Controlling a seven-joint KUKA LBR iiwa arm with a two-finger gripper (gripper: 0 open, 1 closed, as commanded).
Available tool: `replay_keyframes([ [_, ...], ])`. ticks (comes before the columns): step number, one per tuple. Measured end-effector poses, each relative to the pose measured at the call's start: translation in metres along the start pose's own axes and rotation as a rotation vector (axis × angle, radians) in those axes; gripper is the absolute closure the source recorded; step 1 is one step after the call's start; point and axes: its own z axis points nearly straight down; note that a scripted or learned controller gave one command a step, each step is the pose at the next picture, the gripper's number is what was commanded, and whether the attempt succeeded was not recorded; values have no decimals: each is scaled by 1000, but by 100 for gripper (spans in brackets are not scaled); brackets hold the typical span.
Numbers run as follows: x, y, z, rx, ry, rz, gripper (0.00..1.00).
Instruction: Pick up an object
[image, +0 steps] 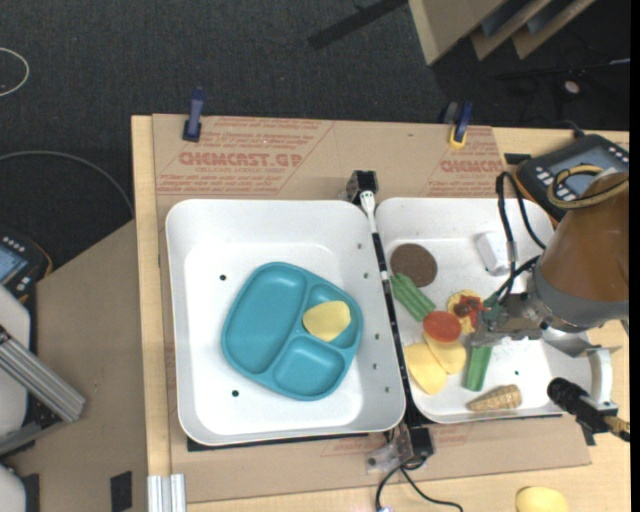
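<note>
The right bin (455, 218) holds a pile of toy foods: a brown disc (413, 264), a long green piece (411, 296), a red tomato (442, 325), pale yellow pieces (430, 366), a second green stick (477, 367), a tan cone (497, 399) and a white block (489, 250). My gripper (492, 320) is low in this bin, just right of the tomato, over a yellow-and-red item (465, 302) and the top of the green stick. The arm hides what lies directly under it.
The left bin (190, 300) holds a blue divided plate (262, 335) with a yellow piece (326, 319) in its upper right compartment. A black divider clip (362, 186) sits between the bins. The arm's orange band (590, 240) hangs over the right bin's right side.
</note>
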Motion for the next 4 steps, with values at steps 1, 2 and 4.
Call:
replay_keyframes([
  [1,44,0,-72,-2,1,-6,100],
  [2,125,1,-112,-2,3,-11,100],
  [4,331,13,-156,2,6,-18,100],
])
